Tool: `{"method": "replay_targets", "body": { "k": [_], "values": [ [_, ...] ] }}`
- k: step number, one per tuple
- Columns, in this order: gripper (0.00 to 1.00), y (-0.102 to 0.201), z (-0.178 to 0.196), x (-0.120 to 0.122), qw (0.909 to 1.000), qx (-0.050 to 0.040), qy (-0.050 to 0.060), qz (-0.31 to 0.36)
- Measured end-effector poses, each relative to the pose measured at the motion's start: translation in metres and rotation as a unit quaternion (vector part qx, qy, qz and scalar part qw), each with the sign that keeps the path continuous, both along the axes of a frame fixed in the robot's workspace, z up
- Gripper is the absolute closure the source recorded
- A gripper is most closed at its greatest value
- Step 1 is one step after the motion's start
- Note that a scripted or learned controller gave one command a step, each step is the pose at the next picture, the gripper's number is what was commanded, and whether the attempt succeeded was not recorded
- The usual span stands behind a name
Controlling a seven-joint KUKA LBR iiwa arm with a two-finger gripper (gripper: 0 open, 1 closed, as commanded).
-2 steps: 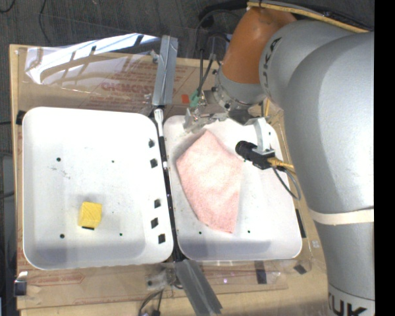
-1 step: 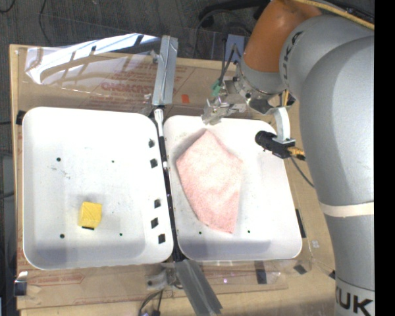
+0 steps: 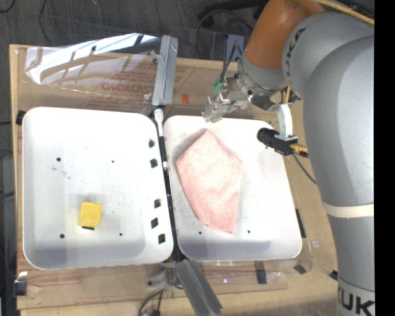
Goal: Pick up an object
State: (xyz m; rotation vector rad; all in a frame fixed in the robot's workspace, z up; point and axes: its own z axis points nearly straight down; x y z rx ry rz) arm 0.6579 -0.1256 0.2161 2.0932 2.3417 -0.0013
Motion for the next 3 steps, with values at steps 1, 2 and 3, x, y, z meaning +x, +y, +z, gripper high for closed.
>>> {"method": "replay_targets", "body": {
  "k": [1,2,3],
  "values": [
    [1.0,0.039,-0.024,-0.001,0.9994,0.0007,0.002,-0.033],
    [1.0,-0.006,-0.013,-0.001,0.9986,0.0006,0.001,-0.052],
    [1.0,0.014,0.094,-0.001,0.9999,0.0002,-0.001,-0.015]
  ]
}}
